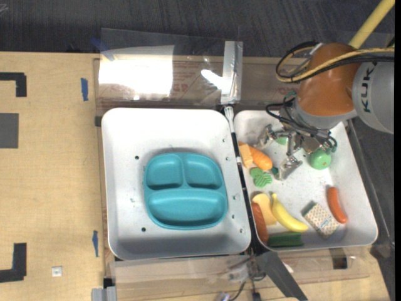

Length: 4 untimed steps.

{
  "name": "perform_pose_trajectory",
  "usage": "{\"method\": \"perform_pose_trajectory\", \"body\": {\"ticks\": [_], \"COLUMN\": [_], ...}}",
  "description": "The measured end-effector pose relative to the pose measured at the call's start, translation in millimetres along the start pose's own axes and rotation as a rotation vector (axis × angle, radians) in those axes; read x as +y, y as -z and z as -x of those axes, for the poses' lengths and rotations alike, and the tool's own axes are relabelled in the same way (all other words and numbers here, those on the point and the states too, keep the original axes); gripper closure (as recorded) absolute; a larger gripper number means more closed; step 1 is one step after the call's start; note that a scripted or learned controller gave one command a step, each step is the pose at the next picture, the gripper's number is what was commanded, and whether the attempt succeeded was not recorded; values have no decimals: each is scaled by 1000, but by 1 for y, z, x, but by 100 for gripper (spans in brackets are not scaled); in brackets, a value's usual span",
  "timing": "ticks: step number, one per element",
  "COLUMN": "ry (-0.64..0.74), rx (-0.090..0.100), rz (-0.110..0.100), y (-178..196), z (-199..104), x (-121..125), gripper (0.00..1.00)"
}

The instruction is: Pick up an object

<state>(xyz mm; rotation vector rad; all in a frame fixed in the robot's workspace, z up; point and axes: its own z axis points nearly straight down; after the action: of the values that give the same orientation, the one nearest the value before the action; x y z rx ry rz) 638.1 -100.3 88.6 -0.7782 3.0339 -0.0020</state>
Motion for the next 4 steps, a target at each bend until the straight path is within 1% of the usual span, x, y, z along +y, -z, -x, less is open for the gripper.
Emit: {"method": "perform_pose_trajectory", "body": {"ticks": [1, 2, 3, 4], "ry": [0, -4, -194, 53], "rx": [0, -9, -6, -5], "rz": [0, -9, 0, -4], "y": [0, 14, 102, 181], "z": [0, 1, 65, 44], "x": [0, -4, 49, 17], "gripper": [0, 100, 100, 100]}}
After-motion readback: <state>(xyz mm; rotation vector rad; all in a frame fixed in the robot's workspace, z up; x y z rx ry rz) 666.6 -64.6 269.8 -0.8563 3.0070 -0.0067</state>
